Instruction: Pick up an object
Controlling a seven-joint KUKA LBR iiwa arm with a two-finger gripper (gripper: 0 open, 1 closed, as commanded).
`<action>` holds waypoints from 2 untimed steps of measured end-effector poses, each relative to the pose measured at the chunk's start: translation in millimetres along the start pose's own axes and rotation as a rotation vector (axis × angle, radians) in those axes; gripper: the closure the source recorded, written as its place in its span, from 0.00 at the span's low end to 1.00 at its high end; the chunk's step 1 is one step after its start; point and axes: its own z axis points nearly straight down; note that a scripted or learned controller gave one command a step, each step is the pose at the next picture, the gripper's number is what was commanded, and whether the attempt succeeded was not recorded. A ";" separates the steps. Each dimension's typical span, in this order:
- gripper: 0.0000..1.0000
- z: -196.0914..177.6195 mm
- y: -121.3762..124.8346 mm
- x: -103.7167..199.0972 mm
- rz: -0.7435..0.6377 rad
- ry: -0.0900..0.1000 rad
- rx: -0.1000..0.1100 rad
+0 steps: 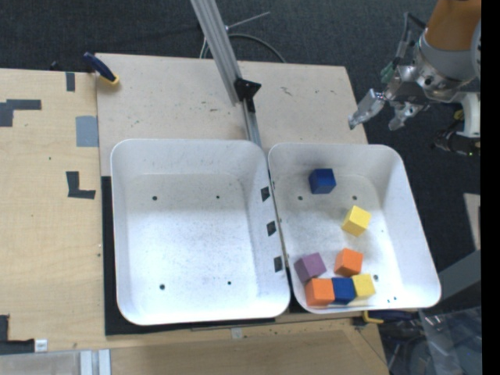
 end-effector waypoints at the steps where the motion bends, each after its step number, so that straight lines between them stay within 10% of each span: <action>1: 0.00 79.5 7.4 14.7 0.000 0.003 0.007; 2: 0.00 190.2 8.5 29.1 0.004 -0.002 0.016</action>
